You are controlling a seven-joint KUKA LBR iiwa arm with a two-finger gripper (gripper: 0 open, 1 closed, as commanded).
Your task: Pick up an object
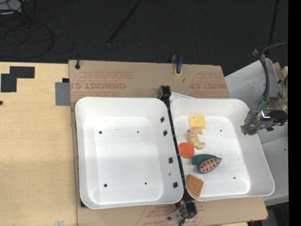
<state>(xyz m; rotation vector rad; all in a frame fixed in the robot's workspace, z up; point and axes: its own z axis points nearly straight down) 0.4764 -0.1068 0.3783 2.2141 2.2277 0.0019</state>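
Five small toy foods to choose from, all lying in the right bin [235, 145], gathered along its left side near the divider: yellow block [197, 122] at the top of the group, croissant [196, 138] just below it, orange round piece [186, 150] touching or nearly touching the croissant's lower left, watermelon slice [207, 164] lower and a little to the right, waffle piece [194, 185] at the bottom near the lower rim. None lifted, none gripped; all resting on the bin floor.

Judged as the very start of the task: approach not yet made, no object chosen in any visible way. Next move calling for a travel to the left of the frame across the bare floor of the bin, then a descent over one single item. Probably easiest with the yellow block or the waffle piece, standing a bit apart from the others; harder with the croissant and the orange round piece, so close together.

Gripper [248, 125] at the right rim of the same bin, middle right of the frame, well apart from every object. Too dark and small to tell whether open or closed; nothing seen held.

Further out, left bin [122, 149] beside it, both on a cardboard sheet [141, 79]
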